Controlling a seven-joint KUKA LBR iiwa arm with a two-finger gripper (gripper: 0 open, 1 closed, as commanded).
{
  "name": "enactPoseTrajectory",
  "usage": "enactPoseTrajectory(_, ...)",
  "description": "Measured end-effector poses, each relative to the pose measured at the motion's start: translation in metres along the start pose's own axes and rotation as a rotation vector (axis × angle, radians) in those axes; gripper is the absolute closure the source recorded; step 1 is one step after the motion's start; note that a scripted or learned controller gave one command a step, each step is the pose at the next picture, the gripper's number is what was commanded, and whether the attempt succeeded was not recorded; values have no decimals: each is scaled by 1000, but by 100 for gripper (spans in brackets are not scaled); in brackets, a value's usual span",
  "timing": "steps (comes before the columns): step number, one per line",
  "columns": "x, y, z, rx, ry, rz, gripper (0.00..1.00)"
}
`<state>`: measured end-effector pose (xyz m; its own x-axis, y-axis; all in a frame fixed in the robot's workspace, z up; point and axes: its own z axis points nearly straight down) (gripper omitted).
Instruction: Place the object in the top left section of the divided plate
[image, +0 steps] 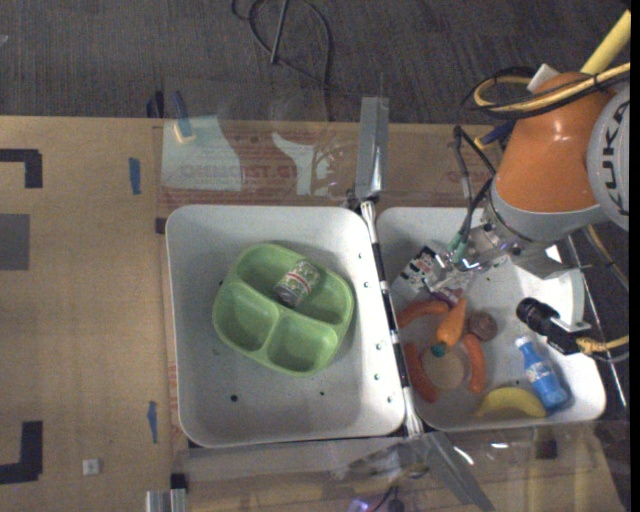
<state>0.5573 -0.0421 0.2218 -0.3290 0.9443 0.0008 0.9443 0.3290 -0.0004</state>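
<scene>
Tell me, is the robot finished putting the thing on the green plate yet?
It looks nearly done. A small can already lies in one section of the green divided plate in the left bin. The gripper is over the right bin, above the carrot, with nothing visibly in it. Whether that is the top left section is hard to judge.

Lighting's pretty even and bright from overhead, colours a bit washed out; the white bins (260, 400) almost blow out; glare smears across the clear panel (270, 160) at the far side; soft shadow under the green plate (250, 330); overall soft and grainy, the arm (560, 150) at right blurry, the far floor (150, 50) dim.
</scene>
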Motion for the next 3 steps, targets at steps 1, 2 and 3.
enactPoseTrajectory(1,-2,1,-3,-3,-2,-19,100)
enactPoseTrajectory(2,-1,-20,-89,-3,-3,-159,100)
enactPoseTrajectory(3,-34,-26,10,-2,-2,-210,100)
